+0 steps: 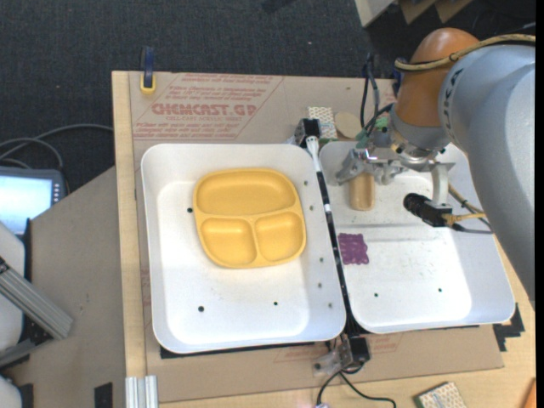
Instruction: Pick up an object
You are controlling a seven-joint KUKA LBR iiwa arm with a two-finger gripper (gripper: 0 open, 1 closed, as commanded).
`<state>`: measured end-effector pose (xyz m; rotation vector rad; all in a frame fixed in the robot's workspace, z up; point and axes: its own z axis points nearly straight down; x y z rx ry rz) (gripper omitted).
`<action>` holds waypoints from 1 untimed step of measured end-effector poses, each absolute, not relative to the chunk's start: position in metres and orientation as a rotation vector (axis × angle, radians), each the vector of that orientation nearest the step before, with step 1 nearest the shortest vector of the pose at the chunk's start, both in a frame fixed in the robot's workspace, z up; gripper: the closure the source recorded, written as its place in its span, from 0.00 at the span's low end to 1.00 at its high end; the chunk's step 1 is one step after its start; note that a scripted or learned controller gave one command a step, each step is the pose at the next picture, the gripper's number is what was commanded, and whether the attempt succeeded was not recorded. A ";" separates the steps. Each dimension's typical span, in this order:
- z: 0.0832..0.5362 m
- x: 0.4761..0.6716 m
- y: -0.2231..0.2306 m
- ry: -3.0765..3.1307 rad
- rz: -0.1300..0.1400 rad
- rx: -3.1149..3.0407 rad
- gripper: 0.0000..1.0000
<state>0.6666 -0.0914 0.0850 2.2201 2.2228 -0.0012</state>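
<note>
A small tan cylinder (pixel 363 192), something like a cork or wooden peg, lies in the right bin (pixel 425 304) near its far wall, at about the 11 o'clock part of that bin. Its long axis runs roughly from 12 to 6 o'clock, one end toward the far rim and the other toward the bin's middle. The gripper (pixel 374 165) sits directly over the cylinder's far end, with grey metal parts spread to either side of it; whether it is parted or closed, and whether it has hold of the cylinder, cannot be told from this angle.

At about 6 o'clock from the cylinder, near the bin's left wall, lies a flat purple scrap (pixel 353 248), apart from the cylinder. At about 3 o'clock from the cylinder a black cable end (pixel 422 208) hangs over the bin.

The left bin (pixel 170 296) holds a yellow divided plate (pixel 250 217), one long compartment on its far side and two smaller ones on its near side. The two white bins touch along their inner rims.

Both rest on a tabletop (pixel 212 109) covered in brown board printed with red lettering. A small blue and yellow clamp (pixel 148 70) grips its far left corner. Dark carpet (pixel 170 15) lies beyond.
</note>
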 end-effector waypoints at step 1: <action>0.096 0.667 -0.091 2.221 0.002 2.217 1.00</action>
